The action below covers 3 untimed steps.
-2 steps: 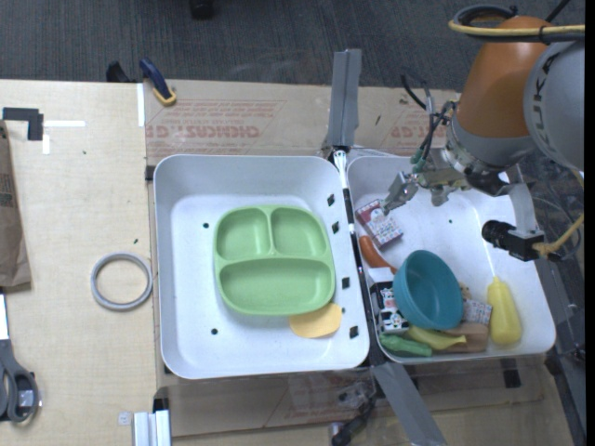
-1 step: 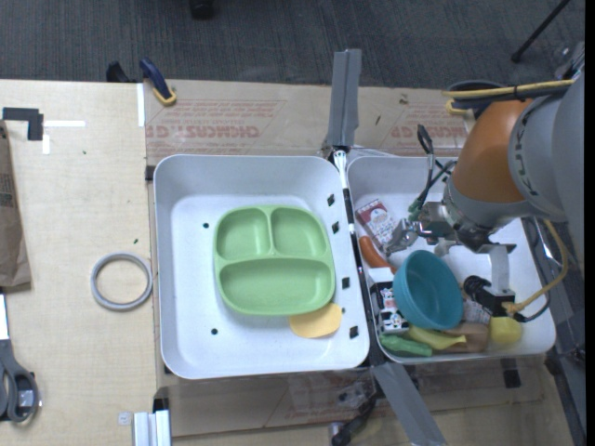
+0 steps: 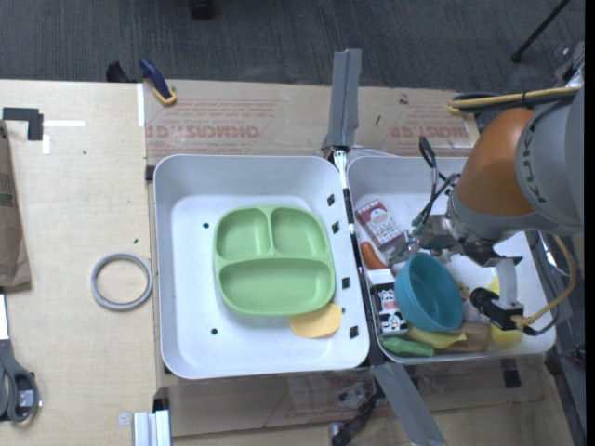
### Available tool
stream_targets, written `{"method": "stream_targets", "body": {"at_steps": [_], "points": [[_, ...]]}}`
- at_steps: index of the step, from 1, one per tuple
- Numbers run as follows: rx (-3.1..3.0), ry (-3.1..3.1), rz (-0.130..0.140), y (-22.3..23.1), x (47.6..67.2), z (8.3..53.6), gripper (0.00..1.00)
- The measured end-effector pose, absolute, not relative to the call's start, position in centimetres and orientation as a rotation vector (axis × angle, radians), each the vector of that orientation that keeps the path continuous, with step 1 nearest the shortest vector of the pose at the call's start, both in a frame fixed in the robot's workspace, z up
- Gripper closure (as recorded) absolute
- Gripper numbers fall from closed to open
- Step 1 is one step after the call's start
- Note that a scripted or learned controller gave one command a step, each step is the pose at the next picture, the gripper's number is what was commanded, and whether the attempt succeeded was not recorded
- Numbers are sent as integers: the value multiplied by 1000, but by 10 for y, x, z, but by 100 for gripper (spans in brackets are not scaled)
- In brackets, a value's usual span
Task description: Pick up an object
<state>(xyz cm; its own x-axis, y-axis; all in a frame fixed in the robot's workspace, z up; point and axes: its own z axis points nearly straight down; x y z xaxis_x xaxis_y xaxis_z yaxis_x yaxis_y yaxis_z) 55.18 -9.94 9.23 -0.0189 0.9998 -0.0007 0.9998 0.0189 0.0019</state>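
Bright, even overhead light, soft short shadows inside the left bin (image 3: 177, 249), mild glare on the white bin walls, dark floor along the far edge, slightly soft focus throughout

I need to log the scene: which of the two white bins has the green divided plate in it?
The left bin. The green plate lies flat in it beside a yellow piece. The right bin holds a blue bowl and small items.

Open floor around green plate (image 3: 274, 260) in left bin (image 3: 177, 277); right bin (image 3: 535, 342) crowded.
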Motion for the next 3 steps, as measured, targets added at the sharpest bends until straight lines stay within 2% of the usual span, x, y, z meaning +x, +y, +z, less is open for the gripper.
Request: {"method": "stream_targets", "body": {"at_steps": [1, 2, 3], "points": [[2203, 2237, 2, -100, 552, 101, 100], [2047, 2383, -2, -65, 585, 191, 100], [2047, 2384, -3, -65, 585, 191, 0]]}}
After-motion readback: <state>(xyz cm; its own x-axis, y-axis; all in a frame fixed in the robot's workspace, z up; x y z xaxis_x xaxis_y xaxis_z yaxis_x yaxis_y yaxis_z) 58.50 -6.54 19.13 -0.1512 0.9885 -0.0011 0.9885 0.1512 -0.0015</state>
